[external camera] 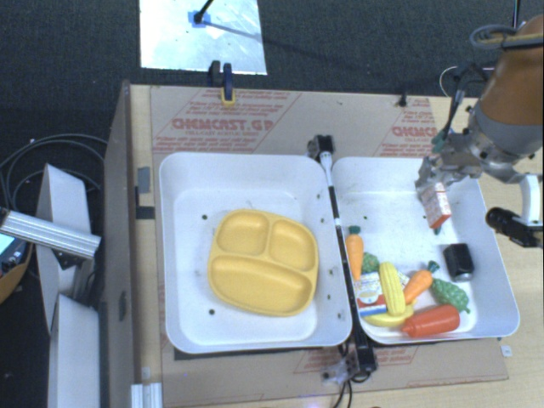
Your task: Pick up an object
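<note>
The pincer (435, 179) hung over the far part of the right bin (387, 189), and a small red-and-white carton (438, 206) sat just beneath it; whether it was gripping that carton could not be told. Toward the near edge of the right bin lay toy food: a carrot (354, 252), a corn cob (392, 286), a banana (387, 319), a red pepper (433, 320) and a black can (459, 261). Left of the right bin, another bin (183, 228) held a yellow divided plate (262, 262).

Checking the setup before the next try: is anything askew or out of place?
Nothing looks spilled or broken. The toy food is heaped in the right bin's near corner, and a small carton hangs tilted beneath the gripper. The yellow plate lies flat in the left bin.
</note>
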You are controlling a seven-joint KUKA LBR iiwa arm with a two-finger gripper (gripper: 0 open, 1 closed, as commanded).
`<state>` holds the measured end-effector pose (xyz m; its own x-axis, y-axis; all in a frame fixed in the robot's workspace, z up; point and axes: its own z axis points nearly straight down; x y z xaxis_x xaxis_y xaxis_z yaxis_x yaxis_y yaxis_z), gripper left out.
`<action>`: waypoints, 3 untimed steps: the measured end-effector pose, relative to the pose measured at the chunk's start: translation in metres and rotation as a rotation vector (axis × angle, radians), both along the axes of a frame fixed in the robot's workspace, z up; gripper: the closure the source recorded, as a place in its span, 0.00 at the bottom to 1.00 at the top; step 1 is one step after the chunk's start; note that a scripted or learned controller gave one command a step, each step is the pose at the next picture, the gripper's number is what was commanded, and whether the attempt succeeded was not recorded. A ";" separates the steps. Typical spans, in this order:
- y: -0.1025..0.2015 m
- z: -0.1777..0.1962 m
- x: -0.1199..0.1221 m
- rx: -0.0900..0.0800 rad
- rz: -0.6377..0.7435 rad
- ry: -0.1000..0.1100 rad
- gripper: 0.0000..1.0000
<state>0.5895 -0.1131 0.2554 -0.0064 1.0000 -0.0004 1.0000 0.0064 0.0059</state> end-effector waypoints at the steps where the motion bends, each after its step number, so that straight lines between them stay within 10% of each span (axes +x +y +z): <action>1: 0.052 0.003 -0.016 0.001 0.000 0.005 1.00; 2: 0.070 -0.013 -0.063 0.001 -0.005 0.008 1.00; 3: 0.129 -0.013 -0.012 0.002 0.005 0.001 1.00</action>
